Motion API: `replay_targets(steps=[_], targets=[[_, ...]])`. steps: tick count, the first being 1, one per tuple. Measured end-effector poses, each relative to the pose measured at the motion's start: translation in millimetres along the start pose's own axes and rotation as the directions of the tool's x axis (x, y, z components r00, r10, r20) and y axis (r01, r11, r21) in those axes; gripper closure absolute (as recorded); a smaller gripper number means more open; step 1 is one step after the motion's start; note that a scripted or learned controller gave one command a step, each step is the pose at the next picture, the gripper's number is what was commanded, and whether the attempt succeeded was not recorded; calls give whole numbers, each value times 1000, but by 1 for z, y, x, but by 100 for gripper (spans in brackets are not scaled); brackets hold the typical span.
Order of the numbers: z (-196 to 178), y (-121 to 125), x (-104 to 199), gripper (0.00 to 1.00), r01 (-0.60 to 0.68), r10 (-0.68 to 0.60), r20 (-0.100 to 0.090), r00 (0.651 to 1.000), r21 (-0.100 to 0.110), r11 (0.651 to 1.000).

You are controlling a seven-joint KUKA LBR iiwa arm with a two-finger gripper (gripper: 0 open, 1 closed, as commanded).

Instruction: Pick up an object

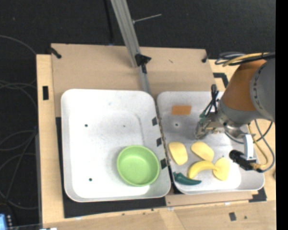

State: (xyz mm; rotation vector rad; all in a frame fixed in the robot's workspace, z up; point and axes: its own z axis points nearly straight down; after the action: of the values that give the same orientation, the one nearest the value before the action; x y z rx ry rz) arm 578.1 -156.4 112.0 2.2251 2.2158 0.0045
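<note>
Tabletop carries two bins. Left bin holds green bowl. Arm over right bin; claw, grip state unclear, hovers above yellow pieces, banana, likely lining up a pick.

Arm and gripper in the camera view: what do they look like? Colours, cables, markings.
The arm is a bulky, rounded grey body with a broad orange band above the wrist. Dark cables run along it, with thin black ones down toward the gripper, a small metallic-grey assembly. A white bracket and a black fitting sit at the wrist's lower side. Any lettering is too small to tell.
</note>
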Motion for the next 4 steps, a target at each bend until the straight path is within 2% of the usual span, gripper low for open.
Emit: replay_targets(steps=[3,4], targets=[[-159,11,-20,100,8,-8,3,1000,-5,1000],[-146,8,24,100,9,-9,2,1000,1,1000]])
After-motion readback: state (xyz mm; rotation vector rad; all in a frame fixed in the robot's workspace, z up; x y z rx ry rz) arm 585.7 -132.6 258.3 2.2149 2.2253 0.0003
